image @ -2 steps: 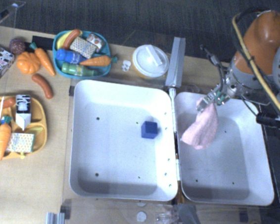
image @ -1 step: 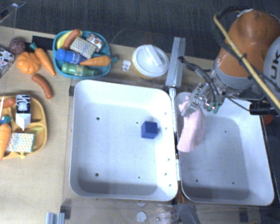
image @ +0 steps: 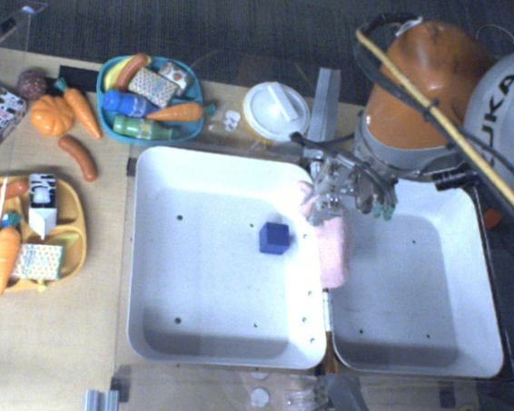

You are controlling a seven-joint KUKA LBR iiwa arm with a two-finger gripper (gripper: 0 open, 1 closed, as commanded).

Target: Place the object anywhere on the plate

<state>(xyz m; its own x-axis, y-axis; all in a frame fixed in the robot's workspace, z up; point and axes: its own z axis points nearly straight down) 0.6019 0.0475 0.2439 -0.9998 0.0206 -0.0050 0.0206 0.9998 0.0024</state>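
1. Left bin (image: 180, 329): blue cube (image: 275, 237) sits on its floor, right of centre.
2. Pink cloth (image: 330, 249) hangs over the wall shared with the right bin (image: 425, 345).
3. Gripper (image: 331, 199): fingers pinch the cloth's upper end.
4. Beyond: white plate (image: 276, 111).

Two white bins (image: 142, 261), one blue cube (image: 275, 237).

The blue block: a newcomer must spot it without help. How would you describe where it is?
Find the two white bins side by side and take the left bin. Near the middle of its floor, a little toward the right wall, sits the blue block. It is small, cube-shaped and dark blue, unlike the pale pink object draped over the wall between the bins.
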